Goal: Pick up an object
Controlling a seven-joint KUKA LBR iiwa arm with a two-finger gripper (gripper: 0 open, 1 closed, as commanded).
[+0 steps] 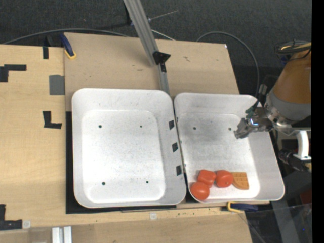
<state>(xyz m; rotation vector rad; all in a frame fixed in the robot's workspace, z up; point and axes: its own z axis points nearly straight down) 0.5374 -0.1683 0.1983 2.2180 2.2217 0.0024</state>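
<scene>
The left bin point(124, 146) is bare white with a few dark screw dots; nothing in it offers a target. The right bin point(223, 130) holds everything worth going for, all bunched at its near edge, around 6 o'clock of that bin.

Three red pieces point(208, 182) sit there touching one another: one at the bin's 7 o'clock corner, one just above it, one to their right. They look rounded, smooth and glossy, like small toy tomatoes, so they will likely roll or squirt out of a poor pinch. Touching the rightmost red piece, at its 3 o'clock, lies an orange piece point(241, 180), flat and ridged like a waffle or cracker.

The gripper point(243, 130) hangs over the right bin's 3 o'clock side, well apart from the cluster, which lies toward its 7 o'clock. Nothing is seen in its grasp; whether it is spread or closed cannot be told at this slant.

To do the approach well, I judge the arm should travel toward 7 o'clock, come down straight over a single piece, and straddle it across its narrow width. The rightmost red piece or the orange one looks easiest, being further from the corner wall. Crowding neighbours is the main risk.
</scene>
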